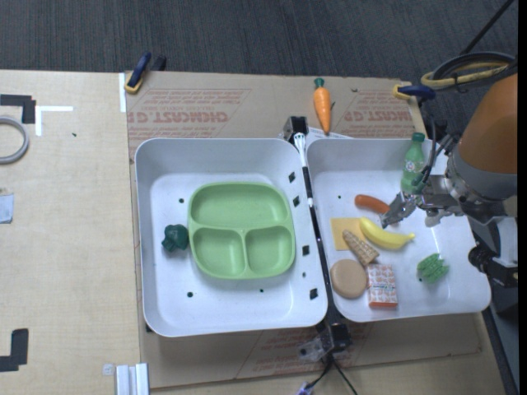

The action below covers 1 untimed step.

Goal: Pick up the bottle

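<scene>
Nearest me, below the banana (387, 236), sit a snack box (382, 286) and cookie (348, 279). I see the gripper (405, 207) spread open just right of it, grasping nothing, with the bottle (413, 162) upright above.

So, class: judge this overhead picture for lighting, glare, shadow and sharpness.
Camera view: light is even and soft; the right white bin looks bright but keeps detail, with no harsh glare; shadows are faint, as beside the green divided plate; the bottle and gripper look slightly soft, while the carrot is fairly crisp.
</scene>
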### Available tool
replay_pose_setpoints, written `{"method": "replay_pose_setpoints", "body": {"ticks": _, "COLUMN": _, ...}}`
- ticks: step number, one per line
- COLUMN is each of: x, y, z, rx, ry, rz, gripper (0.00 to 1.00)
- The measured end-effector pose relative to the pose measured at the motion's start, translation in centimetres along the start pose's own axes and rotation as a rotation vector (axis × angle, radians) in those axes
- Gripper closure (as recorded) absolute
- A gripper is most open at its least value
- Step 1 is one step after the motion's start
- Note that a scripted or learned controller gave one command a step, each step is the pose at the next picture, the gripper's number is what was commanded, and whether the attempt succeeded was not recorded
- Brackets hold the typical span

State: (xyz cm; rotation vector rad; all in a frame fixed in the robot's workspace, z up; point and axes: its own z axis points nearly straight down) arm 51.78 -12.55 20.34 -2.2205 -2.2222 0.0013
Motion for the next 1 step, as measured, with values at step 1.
{"method": "replay_pose_setpoints", "body": {"ticks": 1, "x": -0.03, "y": 0.04, "z": -0.94, "rx": 0.0, "ry": -0.001, "rz": 0.001, "gripper": 1.0}}
